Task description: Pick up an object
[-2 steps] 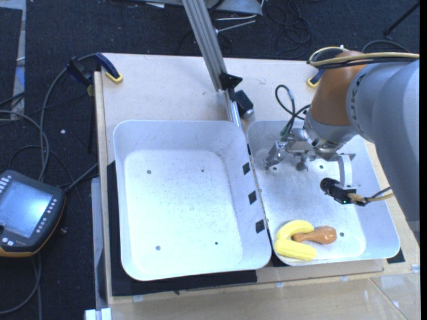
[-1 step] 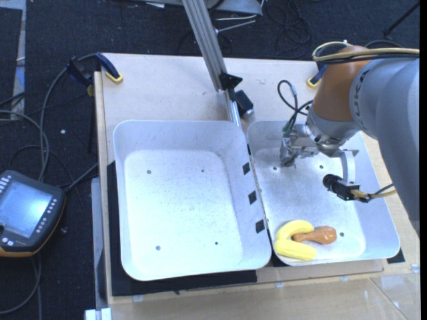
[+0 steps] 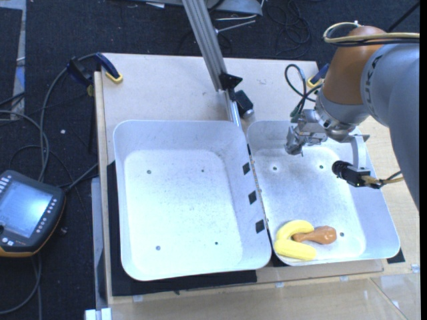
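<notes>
In the camera view, a pale wooden bench (image 3: 173, 89) bore two white bins, and the right bin (image 3: 313, 185) held a yellow banana (image 3: 291, 240) touching a brown drumstick-like object (image 3: 321, 235) at its near edge. The gripper (image 3: 294, 145) hung over that bin's far end, well apart from both objects; whether its claw was apart or together could not be told, and nothing showed between its tips, so the pick looked not yet done.

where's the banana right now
The banana lies in the right bin, near its front edge, touching a brown drumstick-shaped toy. The gripper is up near the bin's back, well apart from it.
</notes>
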Robot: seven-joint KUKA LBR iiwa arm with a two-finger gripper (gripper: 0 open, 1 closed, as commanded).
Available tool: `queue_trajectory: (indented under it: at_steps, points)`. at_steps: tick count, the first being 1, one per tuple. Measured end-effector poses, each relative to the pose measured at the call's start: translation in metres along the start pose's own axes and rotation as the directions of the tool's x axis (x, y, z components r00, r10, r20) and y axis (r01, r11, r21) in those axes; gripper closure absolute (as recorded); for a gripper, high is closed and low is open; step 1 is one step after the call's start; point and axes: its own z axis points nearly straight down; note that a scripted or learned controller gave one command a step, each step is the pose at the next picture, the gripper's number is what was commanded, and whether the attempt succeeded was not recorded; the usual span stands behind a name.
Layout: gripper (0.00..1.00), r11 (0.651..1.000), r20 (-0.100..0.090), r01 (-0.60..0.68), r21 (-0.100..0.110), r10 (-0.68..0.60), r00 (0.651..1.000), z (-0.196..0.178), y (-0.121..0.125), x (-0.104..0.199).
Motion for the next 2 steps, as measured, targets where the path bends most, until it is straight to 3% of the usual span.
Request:
queue_trajectory:
  at_steps: [2]
  points:
    - [1.00, 1.000, 0.000, 0.000, 0.000, 0.000, 1.000, -0.093, -0.001, 0.006]
